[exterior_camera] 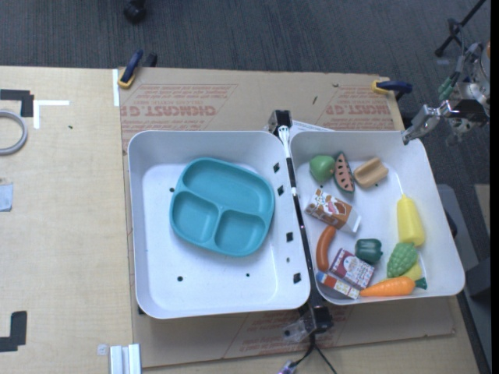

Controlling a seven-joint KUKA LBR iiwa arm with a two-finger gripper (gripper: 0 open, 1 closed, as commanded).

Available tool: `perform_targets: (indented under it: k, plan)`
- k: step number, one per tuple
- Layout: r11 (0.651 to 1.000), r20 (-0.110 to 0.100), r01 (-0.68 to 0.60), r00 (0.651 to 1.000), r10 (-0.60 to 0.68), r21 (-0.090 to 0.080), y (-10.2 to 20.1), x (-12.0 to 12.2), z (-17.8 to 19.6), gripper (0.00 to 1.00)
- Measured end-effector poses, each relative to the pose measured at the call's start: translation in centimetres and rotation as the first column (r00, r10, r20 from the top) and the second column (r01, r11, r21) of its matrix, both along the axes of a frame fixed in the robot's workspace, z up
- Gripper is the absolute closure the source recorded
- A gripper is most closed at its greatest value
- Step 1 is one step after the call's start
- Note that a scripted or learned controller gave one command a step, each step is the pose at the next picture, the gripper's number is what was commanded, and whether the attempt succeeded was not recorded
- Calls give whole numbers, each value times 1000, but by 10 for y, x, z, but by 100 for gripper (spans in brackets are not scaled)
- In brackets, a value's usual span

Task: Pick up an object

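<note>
Gripper: the gripper (417, 125) hung at the upper right, just outside the far right corner of the right bin, above the tabletop edge; too small and blurred to tell whether it was apart or together; nothing seen between it.
Left bin: the left bin (156, 279) held one teal divided tray (222, 206) with three compartments, lying flat near its middle.
Right bin: the right bin (443, 232) held all the small toy foods, touching the left bin along the middle seam.
Far row: a green pear-like fruit (321, 167), a watermelon slice (344, 172) just beside it, and a tan bread roll (369, 172) to the right.
Middle: a small printed carton (330, 208) lay tilted near the seam; a yellow corn cob (409, 220) lay well apart toward the right wall.
Near row: a red sausage (325, 248) beside the seam; a dark green pepper (369, 249); a red-and-white packet (350, 272) below it; a bumpy green vegetable (402, 259); an orange carrot (387, 287) along the near wall.
Tabletop: the tabletop (62, 232) carried a cardboard sheet (179, 100) under both bins, held by a blue clamp (130, 68) at the far left corner.
</note>
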State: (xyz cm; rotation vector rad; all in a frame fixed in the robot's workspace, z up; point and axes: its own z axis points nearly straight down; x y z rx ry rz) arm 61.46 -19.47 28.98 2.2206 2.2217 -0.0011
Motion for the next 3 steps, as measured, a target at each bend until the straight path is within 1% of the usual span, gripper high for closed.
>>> perform_targets:
  k: [1, 2, 3]
  plan:
    - [993, 0, -117, 993, 117, 0, 0, -37, -153, 0]
    - [981, 21, -192, 981, 192, -7, 2, -65, -190, 0]
    - [940, 25, -341, 940, 341, -11, -10, -107, -189, 0]
